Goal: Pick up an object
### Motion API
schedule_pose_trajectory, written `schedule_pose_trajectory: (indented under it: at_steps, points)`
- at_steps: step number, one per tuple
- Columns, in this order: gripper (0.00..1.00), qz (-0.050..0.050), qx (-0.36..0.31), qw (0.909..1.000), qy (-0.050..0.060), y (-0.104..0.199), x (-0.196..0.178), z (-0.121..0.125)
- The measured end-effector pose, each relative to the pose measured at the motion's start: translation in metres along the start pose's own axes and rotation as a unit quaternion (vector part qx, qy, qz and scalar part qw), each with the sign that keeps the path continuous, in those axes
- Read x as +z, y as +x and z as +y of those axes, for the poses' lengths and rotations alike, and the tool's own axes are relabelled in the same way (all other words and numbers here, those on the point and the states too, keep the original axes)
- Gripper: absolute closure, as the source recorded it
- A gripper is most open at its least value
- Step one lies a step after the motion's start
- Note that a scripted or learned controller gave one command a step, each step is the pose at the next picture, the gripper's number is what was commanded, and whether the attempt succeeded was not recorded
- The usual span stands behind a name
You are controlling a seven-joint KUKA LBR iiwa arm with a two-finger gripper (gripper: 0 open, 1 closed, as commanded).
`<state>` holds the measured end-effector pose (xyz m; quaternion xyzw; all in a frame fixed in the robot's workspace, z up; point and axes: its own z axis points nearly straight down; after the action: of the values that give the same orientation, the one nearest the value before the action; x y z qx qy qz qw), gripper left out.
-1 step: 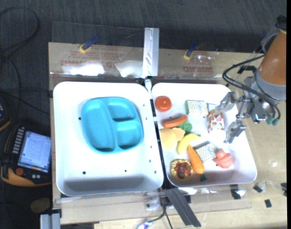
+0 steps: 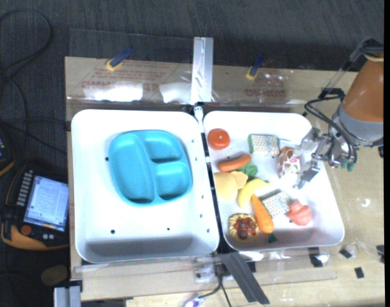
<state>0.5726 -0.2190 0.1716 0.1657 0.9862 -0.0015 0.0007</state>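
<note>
The right bin (image 2: 323, 232) holds several toy foods. Among them are a red tomato (image 2: 218, 138), a sausage (image 2: 234, 163), a checkered packet (image 2: 264, 144), yellow fruit (image 2: 241, 187), a carrot (image 2: 261, 214), a pink-red piece (image 2: 300, 213) and a brown round piece (image 2: 242, 226). A red-and-white item (image 2: 288, 162) lies near the bin's right side. My gripper (image 2: 306, 160) hangs low just to the right of this item. Its fingers are spread, open, and nothing sits between them.
The left bin (image 2: 93, 229) holds a blue divided plate (image 2: 150, 165). A second checkered packet (image 2: 276, 203) lies beside the carrot. The arm (image 2: 364, 101) reaches in over the right bin's right wall. Cables and a handheld pendant (image 2: 38, 203) lie off the bench at left.
</note>
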Motion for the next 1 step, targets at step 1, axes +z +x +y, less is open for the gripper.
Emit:
schedule_pose_trajectory:
  at_steps: [1]
  points:
    - [0.00,-0.005,0.167,0.9859,-0.001,-0.0485,0.0824,0.0317]
